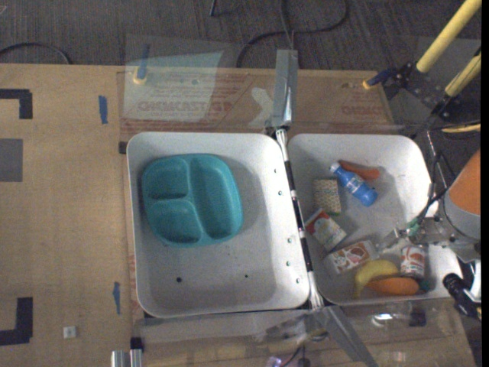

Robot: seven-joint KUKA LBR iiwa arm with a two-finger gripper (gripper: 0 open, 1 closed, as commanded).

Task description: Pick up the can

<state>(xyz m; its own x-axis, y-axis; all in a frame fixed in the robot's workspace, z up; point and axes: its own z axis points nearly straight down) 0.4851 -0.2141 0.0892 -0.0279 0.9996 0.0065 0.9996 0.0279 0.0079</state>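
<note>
Wood bench (61, 220): 2 white bins side by side, left bin (206, 297) & right bin (397, 145).

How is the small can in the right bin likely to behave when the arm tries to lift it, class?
The can stands upright, so a nudge could probably tip it, and its round body would then likely roll. It looks small and rigid, so it is likely light and should not crumple. A banana and an orange thing lie close beside it and might get knocked.

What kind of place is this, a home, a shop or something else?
Most likely a robotics lab. Two white bins sit side by side on a plywood bench marked with blue tape. Loose cables lie on the carpet behind, and a robot arm reaches in from the right.
</note>
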